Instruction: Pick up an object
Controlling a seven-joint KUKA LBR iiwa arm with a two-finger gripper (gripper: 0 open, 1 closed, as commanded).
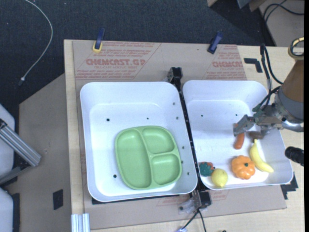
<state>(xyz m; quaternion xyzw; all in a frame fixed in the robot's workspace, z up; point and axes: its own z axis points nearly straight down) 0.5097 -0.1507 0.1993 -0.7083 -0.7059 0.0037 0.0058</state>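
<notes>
Bench (pixel 145 57) carries two white bins side by side, brown protective paper showing around them. Left bin (pixel 96 110) holds a green tray (pixel 147 157) with three compartments, sitting toward the bin's 5 o'clock corner, flat. Right bin (pixel 212 93) has all the small stuff bunched along its 6 o'clock edge.

Arm (pixel 294 88) comes in from 3 o'clock, over the right bin's 3 o'clock rim. Gripper (pixel 252 124) sits low over the bin, pointing toward 9 o'clock. Fingers look parted, nothing visibly clamped between them.

Objects, big to small:
- pumpkin (pixel 243 166), orange with green stem, at 6 o'clock from the gripper
- banana (pixel 259 157), just at 3 o'clock of the pumpkin, near or touching it, lying roughly 11-to-5
- lemon (pixel 219 177), at 8 o'clock from the pumpkin, near the bin's front wall
- carrot (pixel 239 141), small orange piece, right below the gripper at its 7 o'clock, close to the fingertip; contact can't be told
- small teal and orange toy (pixel 206 168), touching or just at 10 o'clock of the lemon; shape too small to make out

Blue clamps (pixel 215 41) at the bench's 12 o'clock edge
</notes>
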